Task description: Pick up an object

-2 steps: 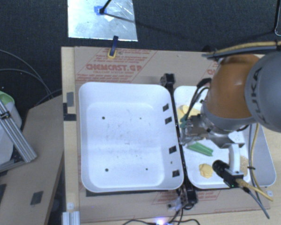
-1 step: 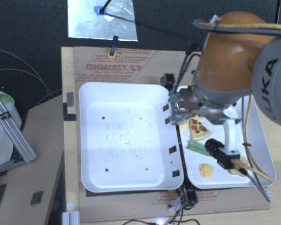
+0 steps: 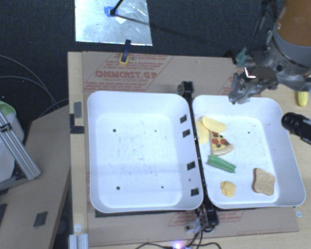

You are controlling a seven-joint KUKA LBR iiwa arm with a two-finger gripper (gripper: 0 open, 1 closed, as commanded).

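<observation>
Camera view: gripper [image 3: 242, 94] hung over the far rim of the right bin [image 3: 287, 139]; jaw state could not be told, nothing seen between them. Bin held a pizza slice [image 3: 221, 142], green bean [image 3: 221, 164], bread slice [image 3: 263, 181], yellow wedge [image 3: 213, 124]. All judged light, stiff toy food; bread, lying apart, looked easiest to pinch across its edges.

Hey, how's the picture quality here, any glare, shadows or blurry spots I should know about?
Camera view: even, soft light on both bins; the left bin floor shows faint grey shading. The metal sheet at top reflects brightly. The arm and gripper look soft and blurred, while the pizza slice stays fairly crisp.
</observation>
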